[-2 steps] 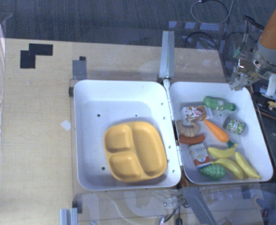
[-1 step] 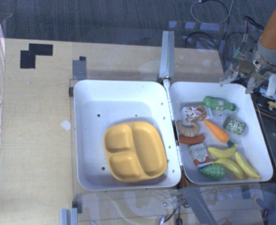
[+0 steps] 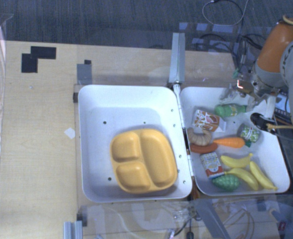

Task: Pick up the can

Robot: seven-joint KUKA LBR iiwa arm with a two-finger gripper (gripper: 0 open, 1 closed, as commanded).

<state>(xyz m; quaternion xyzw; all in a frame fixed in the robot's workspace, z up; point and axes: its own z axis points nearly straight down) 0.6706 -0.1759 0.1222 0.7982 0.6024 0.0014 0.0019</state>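
From the camera view, the grey arm with its orange band leans in over the right white bin's [image 3: 282,180] far right corner, its two-finger gripper [image 3: 242,91] hanging just above the green bottle [image 3: 230,110]; whether it is clenched or released, I cannot tell. The small green-and-white can [image 3: 249,134] lies near the bin's right edge, touching the orange carrot's [image 3: 229,143] tip. Its label is unreadable. The left white bin [image 3: 89,148] carries a yellow divided plastic tray [image 3: 142,159].
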